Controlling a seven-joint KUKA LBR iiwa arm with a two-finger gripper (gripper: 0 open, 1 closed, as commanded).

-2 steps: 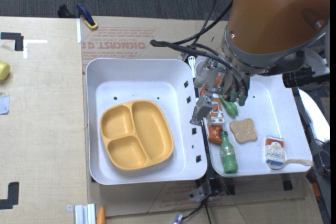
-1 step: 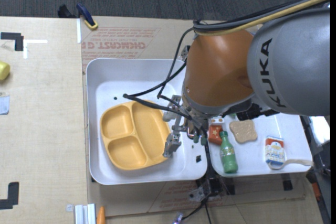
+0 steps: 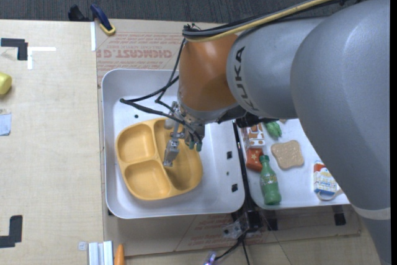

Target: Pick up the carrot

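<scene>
- The carrot (image 3: 253,159), an orange-red piece, lies in the right bin (image 3: 291,206) near its left wall, touching the green bottle (image 3: 269,182). It is partly hidden, so its long axis and heading cannot be told.
- The arm (image 3: 298,65) reaches from the right across to the left bin (image 3: 111,133), with its gripper (image 3: 170,152) pointing down over the yellow divided plate (image 3: 139,155). Whether it is clenched or released cannot be told.
- On the worktop: two bins, one plate, one bottle, one bread slice (image 3: 287,154).
</scene>
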